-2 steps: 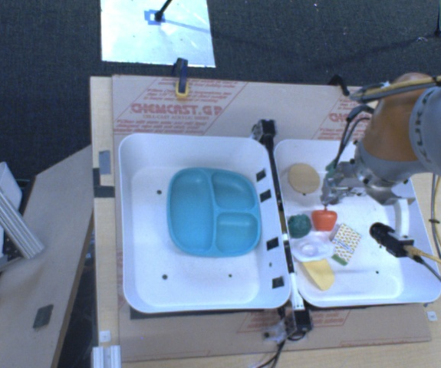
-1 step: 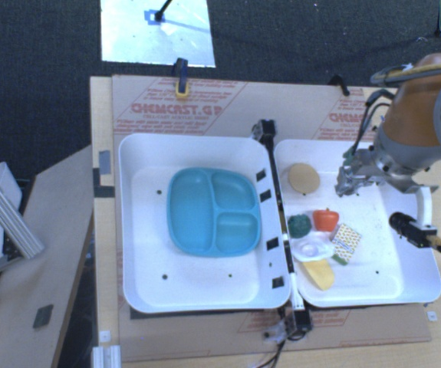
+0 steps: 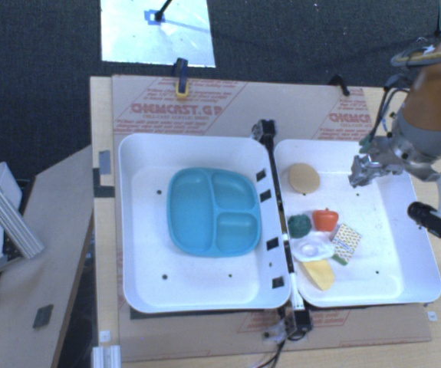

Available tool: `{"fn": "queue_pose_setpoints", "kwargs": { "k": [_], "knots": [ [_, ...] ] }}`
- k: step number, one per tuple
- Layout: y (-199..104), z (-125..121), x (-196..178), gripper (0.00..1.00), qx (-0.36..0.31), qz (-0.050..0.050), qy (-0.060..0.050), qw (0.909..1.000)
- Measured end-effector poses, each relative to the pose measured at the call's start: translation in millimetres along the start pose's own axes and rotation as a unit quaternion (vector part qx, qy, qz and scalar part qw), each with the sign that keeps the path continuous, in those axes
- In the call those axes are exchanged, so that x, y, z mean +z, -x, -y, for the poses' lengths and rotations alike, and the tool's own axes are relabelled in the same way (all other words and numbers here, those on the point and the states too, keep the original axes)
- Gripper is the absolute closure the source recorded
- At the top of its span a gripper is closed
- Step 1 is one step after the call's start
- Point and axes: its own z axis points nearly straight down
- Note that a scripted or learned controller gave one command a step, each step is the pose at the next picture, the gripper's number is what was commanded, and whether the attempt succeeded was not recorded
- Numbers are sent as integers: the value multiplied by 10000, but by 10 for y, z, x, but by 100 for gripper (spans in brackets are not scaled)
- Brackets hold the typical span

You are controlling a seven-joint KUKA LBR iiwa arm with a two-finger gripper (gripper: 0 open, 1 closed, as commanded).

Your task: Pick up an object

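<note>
Objects for picking lie clustered in the right bin (image 3: 416,278): tan round disc (image 3: 304,178), orange-red piece (image 3: 325,219), dark green piece (image 3: 299,225), yellow wedge (image 3: 320,274). The hand (image 3: 360,172) hovers over this bin's upper area, right of the disc; its grip state cannot be determined. Left bin (image 3: 139,282) holds a blue divided tray (image 3: 212,211).

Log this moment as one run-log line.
gripper: over right bin, holds nothing | nearest: tan round | blue tray: left bin
</note>
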Motion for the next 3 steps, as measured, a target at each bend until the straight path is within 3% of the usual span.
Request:
{"fn": "queue_pose_setpoints", "kwargs": {
  "k": [1,3],
  "knots": [
    [3,-16,-361,100,-27,-2,-7,10000],
    [-926,362,-106,100,-51,-18,-37,10000]
  ]
}}
